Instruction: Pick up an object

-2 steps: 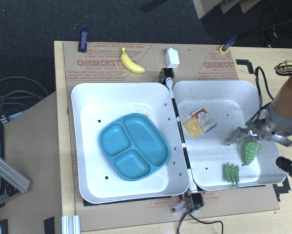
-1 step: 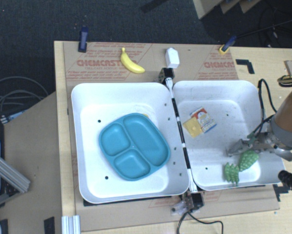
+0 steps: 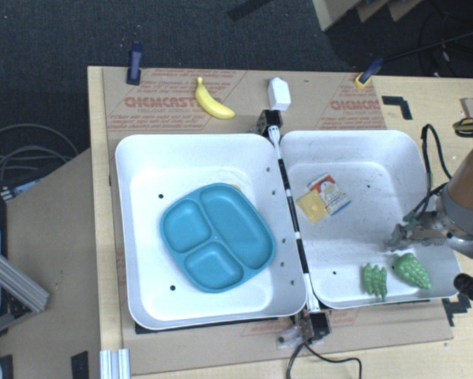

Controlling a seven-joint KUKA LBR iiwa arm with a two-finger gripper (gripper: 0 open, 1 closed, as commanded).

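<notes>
In the left bin (image 3: 133, 212) a blue tray (image 3: 216, 236) with three compartments is laid flat near the middle, well apart from the arm, so it is judged not to be the present target. Behind the bins, on the desk (image 3: 244, 93), a banana (image 3: 212, 101) is left outside both bins and probably beyond the picking area. In the right bin (image 3: 362, 144) a small card packet (image 3: 323, 198) lies flat toward the left wall. Near the front rim two green toys are placed side by side: a spiky one (image 3: 374, 280) and a rounder, bumpy one (image 3: 412, 269). The gripper (image 3: 414, 234) is lowered into this bin from the right, just above the bumpy toy, which is judged the thing sought. Whether the gripper is open or closed cannot be told; nothing is seen held.
</notes>
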